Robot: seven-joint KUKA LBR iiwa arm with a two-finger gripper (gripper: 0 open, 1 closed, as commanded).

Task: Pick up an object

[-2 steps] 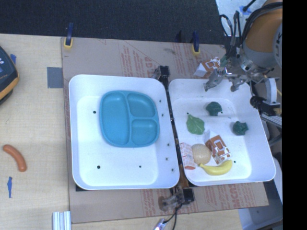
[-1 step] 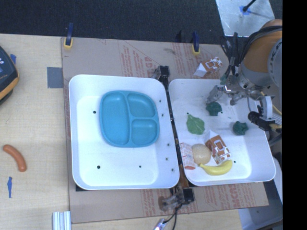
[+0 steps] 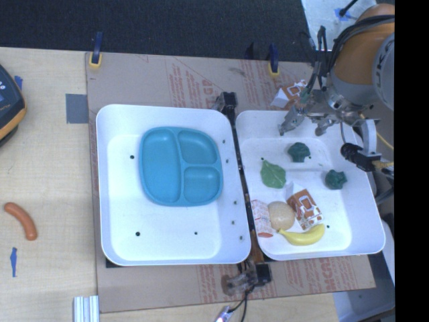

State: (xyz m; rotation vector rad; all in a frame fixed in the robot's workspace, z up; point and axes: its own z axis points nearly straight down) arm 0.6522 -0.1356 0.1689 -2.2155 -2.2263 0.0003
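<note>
The pincer (image 3: pixel 308 121) is hanging open, gripping nothing, just behind the dark green broccoli (image 3: pixel 299 151) in the right bin (image 3: pixel 362 237).

Smooth glossy white plastic is noted on both bins (image 3: pixel 114 180); the blue tray (image 3: pixel 181 166) is matt plastic; bench (image 3: pixel 40 173) is pale wood.

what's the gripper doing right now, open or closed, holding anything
Gripper: open, fingers spread, holding nothing, above the far end of the right bin near a dark green piece.
</note>
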